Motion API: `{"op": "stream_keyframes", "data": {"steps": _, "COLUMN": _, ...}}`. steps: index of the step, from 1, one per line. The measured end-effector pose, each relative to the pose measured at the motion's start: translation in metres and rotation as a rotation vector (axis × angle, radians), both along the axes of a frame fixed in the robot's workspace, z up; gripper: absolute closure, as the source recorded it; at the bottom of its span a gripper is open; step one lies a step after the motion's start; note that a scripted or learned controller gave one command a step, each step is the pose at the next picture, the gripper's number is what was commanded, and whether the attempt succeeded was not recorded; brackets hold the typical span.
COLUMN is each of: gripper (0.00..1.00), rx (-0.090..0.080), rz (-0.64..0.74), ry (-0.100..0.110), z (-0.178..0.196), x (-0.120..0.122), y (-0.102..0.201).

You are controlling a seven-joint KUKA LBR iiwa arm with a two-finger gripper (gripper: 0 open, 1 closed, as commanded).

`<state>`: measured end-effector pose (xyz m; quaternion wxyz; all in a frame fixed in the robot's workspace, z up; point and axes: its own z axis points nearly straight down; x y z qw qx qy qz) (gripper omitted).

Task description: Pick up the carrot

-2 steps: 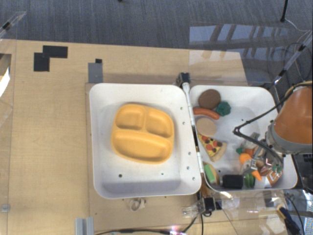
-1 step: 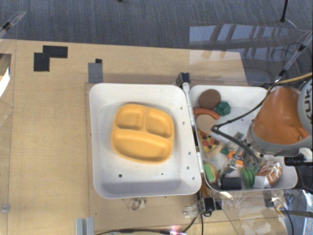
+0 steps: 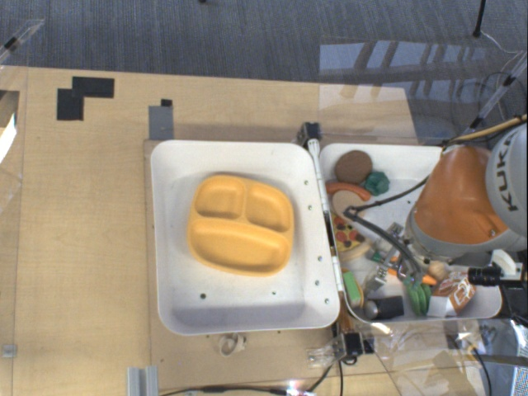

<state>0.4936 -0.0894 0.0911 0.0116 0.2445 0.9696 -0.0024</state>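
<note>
Grey carpet lies beyond a pale wooden worktop, which carries two shallow white bins side by side; the left bin holds a yellow divided tray, lying flat near its middle, well apart from the jaws; the right bin is crowded with toy food and partly covered by the arm, grey with an orange band, reaching in from the right. The jaws hang low over the near part of the right bin, amid cables and clutter; whether they are spread or pressed together cannot be told from this slant. The carrot, a small orange piece with a green end, lies just beside the jaws on their near right side; whether it touches them is unclear. Farther from the jaws, toward the bin's far wall, sit a brown round item and a green piece beside it; a pizza slice lies just left of the jaws; a green vegetable rests near the bin's left wall; a dark cylinder lies on the near side below the jaws; a brown-wrapped item sits to their right.
</note>
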Motion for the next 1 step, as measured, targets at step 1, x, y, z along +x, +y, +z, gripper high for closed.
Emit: {"op": "stream_keyframes", "data": {"steps": 1, "gripper": 1.0, "rx": 0.003, "rz": 0.002, "ry": -0.011, "z": 0.0123, "x": 0.004, "y": 0.0021}}
